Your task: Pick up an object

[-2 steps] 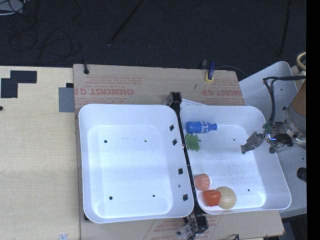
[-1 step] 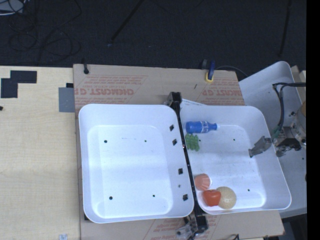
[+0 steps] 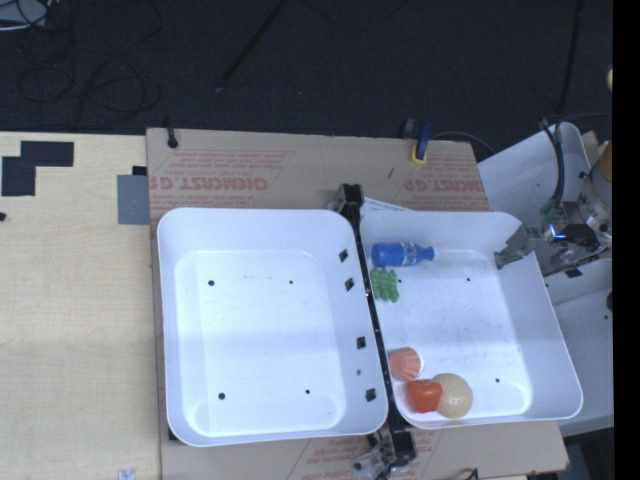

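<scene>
Well, your pincer [image 3: 512, 248] sits at the far right rim of the right bin [image 3: 540, 368], just over its upper corner, and you cannot tell from here how wide it stands, nor is anything visible in it. Everything worth picking lies to its left. The blue bottle [image 3: 400, 255] is nearest, lying on its side about level with the pincer, cap toward it. Just below the bottle is a small green toy [image 3: 385, 286]. Further down and left, in the bin's near corner, a peach ball [image 3: 404, 363], a red ball [image 3: 424, 395] and a cream ball [image 3: 453, 395] huddle together, touching.

You would probably do best with the bottle: it looks light and stiff, though its round plastic may roll or slip, so take it across the body, not the cap. The green toy seems soft and small. The balls crowd the wall and each other, leaving little room to close on one
</scene>
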`<state>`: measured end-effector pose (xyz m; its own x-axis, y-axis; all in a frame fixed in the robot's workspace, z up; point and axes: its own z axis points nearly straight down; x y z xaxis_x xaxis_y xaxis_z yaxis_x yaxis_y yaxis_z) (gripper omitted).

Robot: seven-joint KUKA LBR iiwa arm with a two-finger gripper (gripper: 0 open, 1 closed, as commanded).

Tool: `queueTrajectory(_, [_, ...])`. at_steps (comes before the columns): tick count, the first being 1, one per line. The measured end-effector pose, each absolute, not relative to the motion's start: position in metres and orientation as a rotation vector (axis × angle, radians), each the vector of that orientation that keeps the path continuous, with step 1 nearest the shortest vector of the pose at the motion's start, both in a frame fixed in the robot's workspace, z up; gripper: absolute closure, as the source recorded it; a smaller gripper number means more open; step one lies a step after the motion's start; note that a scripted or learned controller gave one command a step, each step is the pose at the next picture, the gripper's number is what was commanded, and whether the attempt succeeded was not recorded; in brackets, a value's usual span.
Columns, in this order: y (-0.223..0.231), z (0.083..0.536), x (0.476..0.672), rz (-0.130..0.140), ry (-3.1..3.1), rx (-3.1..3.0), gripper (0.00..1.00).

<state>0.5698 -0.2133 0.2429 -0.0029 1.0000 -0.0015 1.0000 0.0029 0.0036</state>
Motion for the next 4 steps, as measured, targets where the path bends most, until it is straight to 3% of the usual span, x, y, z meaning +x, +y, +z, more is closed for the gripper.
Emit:
queueTrajectory(1, [-0.214, 0.239, 0.574, -0.001, 2.224, 2.220, 0.00])
queueTrajectory(2, [-0.213, 0.236, 0.538, -0.005, 2.224, 2.226, 0.00])
queueTrajectory(3, [-0.214, 0.246, 0.540, -0.003, 2.224, 2.224, 1.00])
queueTrajectory(4, [-0.212, 0.131, 0.586, -0.002, 2.229, 2.218, 1.00])
